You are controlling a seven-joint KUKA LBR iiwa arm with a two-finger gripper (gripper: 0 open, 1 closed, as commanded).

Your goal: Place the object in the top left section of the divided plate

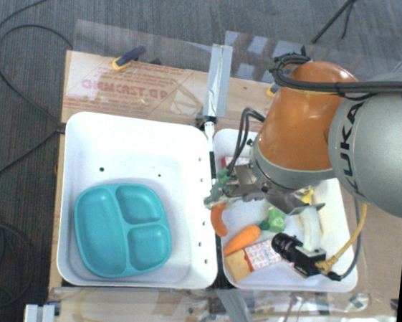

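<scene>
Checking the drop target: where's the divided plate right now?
The teal divided plate lies in the left white bin, toward its lower left corner in the camera view, across the wall from the carrot.

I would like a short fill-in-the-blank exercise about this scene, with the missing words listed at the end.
1. The divided plate has the colour ____.
2. The plate lies in the ____ bin of the camera view.
3. The plate has ____ sections.
4. The orange carrot lies in the ____ bin, below the gripper.

Missing words: teal; left; three; right
</scene>
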